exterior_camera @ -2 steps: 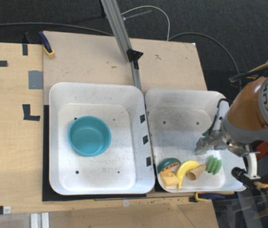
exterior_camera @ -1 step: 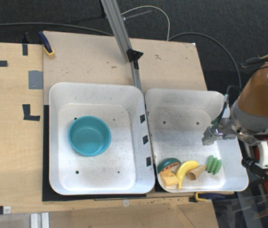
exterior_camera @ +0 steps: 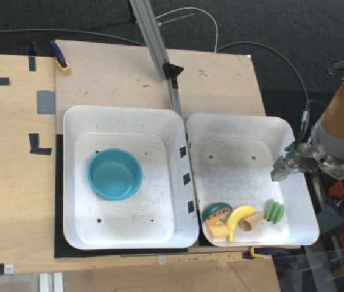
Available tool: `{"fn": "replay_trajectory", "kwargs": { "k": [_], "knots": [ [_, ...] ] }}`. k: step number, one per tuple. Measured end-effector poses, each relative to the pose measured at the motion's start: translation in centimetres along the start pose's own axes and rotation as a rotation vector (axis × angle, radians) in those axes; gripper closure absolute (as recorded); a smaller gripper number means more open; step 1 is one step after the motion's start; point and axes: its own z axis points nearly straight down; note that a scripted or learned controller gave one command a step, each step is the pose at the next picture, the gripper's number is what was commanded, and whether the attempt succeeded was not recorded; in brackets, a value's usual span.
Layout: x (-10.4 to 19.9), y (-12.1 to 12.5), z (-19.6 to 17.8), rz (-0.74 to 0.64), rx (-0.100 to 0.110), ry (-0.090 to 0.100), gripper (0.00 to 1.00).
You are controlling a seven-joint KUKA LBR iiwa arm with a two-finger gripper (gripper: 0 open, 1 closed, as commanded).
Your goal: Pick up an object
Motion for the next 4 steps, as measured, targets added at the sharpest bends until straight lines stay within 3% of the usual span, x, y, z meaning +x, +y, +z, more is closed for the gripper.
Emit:
{"fn": "replay_trajectory", "kwargs": {
  "k": [1, 4],
  "knots": [
    [-0.8, 0.3, -5.9, 0.0, -0.006, -0.002, 1.0],
    [14.9, 3.7, -4.5, -0.005, 0.001, 0.001, 1.0]
  ]
}}
